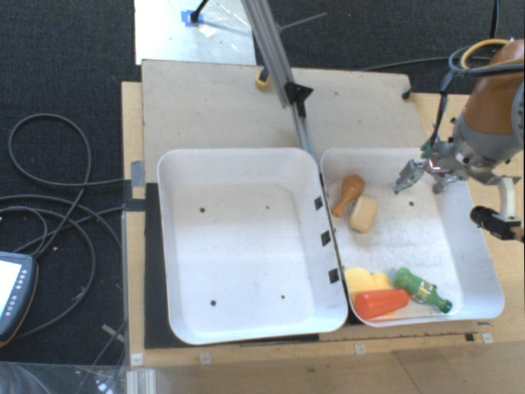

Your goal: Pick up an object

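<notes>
The right bin [467,253] holds several toy foods. A brown drumstick [349,194] lies at its upper left, with a tan bread piece [363,214] just below it. At the bin's front sit a yellow piece [366,281], a red-orange pepper-like item [380,303] and a green bottle [422,290]. My gripper [425,177] hangs over the bin's upper right part, fingers spread open with nothing between them. It is well right of the drumstick and bread.
The left bin [238,245] lies beside the right one, with black clips along the shared wall. A metal pole [275,52] slants across the board behind the bins. Cables and a tablet lie on the floor at left.
</notes>
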